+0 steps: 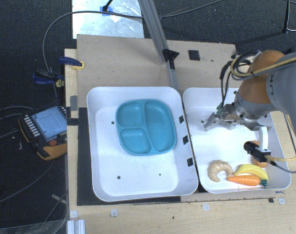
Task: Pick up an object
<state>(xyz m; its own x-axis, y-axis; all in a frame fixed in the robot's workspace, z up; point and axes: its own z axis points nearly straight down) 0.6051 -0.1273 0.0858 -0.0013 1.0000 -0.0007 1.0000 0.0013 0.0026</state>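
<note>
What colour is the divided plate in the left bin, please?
The divided plate is light blue, plain and unpatterned, seen clearly in the camera view.

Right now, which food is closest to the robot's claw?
The croissant. It lies left of the banana and carrot, nearest the gripper.

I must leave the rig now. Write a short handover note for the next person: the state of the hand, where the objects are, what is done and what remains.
Hand: low over the right bin, in its upper left part, nothing visible between its fingers; open or shut cannot be told.
Objects: croissant, banana and carrot lie together at the right bin's front edge, away from the hand. A blue divided plate sits in the left bin.
Done: nothing picked up yet.
Left: bring the hand toward the front group, probably the croissant as it lies nearest, grasp and lift.
</note>
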